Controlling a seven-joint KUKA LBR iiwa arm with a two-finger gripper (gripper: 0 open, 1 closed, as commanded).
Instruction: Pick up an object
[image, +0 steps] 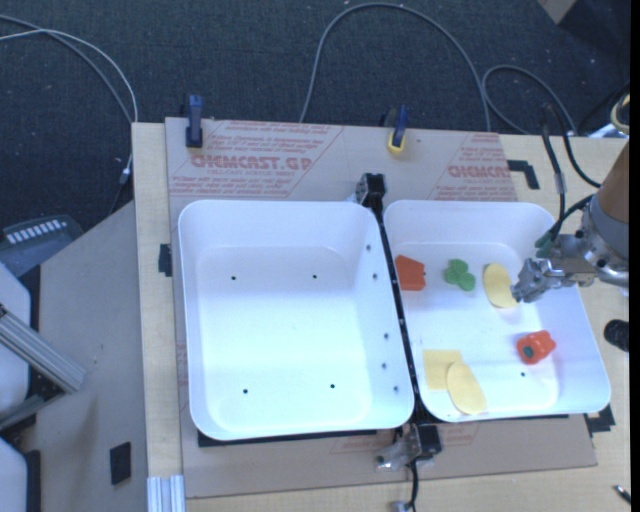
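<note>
The right bin (570, 395) holds several small items. An orange-red block (410, 272) lies near its left wall, with a green piece (459, 274) beside it and a pale yellow oval (497, 285) further right. A red-orange pepper-like piece (535, 346) lies toward the right wall. Two yellow pieces (452, 377) overlap at the front left. My gripper (527, 285) reaches in from the right and hovers just right of the pale yellow oval, close to its edge. Nothing shows between its fingers.
The left bin (200, 330) sits beside the right one, sharing a black divider clamp (372, 188) at the back. Blue (193, 118) and yellow (399, 130) clamps hold the cardboard base. Cables run across the dark floor behind.
</note>
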